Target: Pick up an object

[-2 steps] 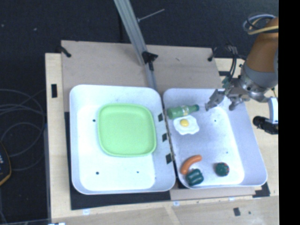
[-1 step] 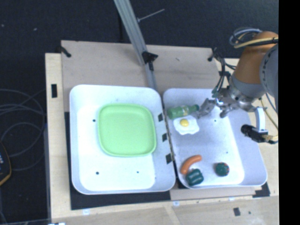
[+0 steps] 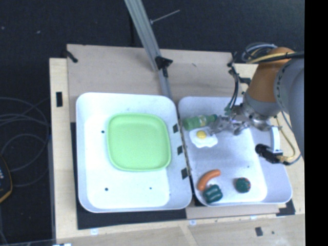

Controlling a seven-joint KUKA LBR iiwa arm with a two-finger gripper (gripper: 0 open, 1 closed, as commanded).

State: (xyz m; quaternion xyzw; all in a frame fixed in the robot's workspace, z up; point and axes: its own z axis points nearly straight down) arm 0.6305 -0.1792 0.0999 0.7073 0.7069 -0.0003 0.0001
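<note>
Lying nearest the camera, well below the pincer (image 3: 221,124) and slightly to its left, a green pepper (image 3: 212,193) rests in the right bin (image 3: 274,188) touching the orange sausage (image 3: 208,178) just above it. A round dark-green vegetable (image 3: 243,185) sits below the pincer, a bit to its right and apart from those two. Closer in, a fried egg (image 3: 203,138) lies just below-left of the pincer tips. A green bottle (image 3: 197,122) lies on its side directly left of the tips, its neck pointing at them; whether it is touched is unclear. How far the pincer is spread I cannot tell, and nothing is visibly between its tips. Far to the left, a light-green plate (image 3: 138,141) sits in the left bin (image 3: 89,152). Behind, to the pincer's right, the grey arm (image 3: 292,94) with its orange band reaches in.
</note>
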